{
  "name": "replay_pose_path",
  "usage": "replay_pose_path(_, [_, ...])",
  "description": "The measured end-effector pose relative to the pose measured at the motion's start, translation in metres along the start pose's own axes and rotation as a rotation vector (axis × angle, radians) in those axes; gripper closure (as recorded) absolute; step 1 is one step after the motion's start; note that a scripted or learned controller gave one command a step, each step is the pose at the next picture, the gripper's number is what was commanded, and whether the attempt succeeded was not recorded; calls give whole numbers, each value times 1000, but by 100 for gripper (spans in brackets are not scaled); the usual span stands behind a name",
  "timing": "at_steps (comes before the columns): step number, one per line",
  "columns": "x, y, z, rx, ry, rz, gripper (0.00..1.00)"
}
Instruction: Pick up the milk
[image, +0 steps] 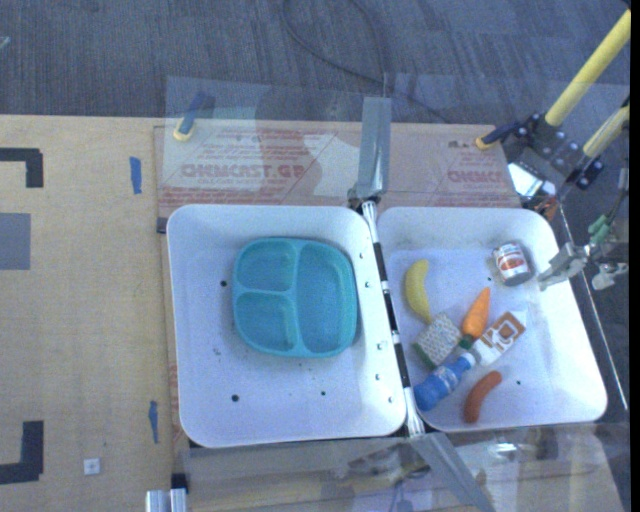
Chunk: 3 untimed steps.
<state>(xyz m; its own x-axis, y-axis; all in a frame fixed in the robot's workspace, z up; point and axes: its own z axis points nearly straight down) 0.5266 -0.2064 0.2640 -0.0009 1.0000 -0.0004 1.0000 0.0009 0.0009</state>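
The small white-and-orange milk carton lies unlifted just inward of the grey gripper, whose opening I cannot tell.

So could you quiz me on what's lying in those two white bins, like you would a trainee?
1. True or false: the teal divided plastic plate lies in the view's left white bin.
2. Which lies nearest the small red-labelled tin can? A: orange carrot. B: blue bottle. C: red sausage.
3. Which bin holds the white milk carton with the orange label?
Key: 1 true; 2 A; 3 the right white bin, along with the other food items.
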Motion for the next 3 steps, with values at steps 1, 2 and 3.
replay_pose_path(1, [-12,12,160,-4,4,-128,0])
replay_pose_path(2, [-9,-43,175,-8,5,-165,0])
replay_pose_path(3, [-14,-43,165,-12,-3,-157,100])
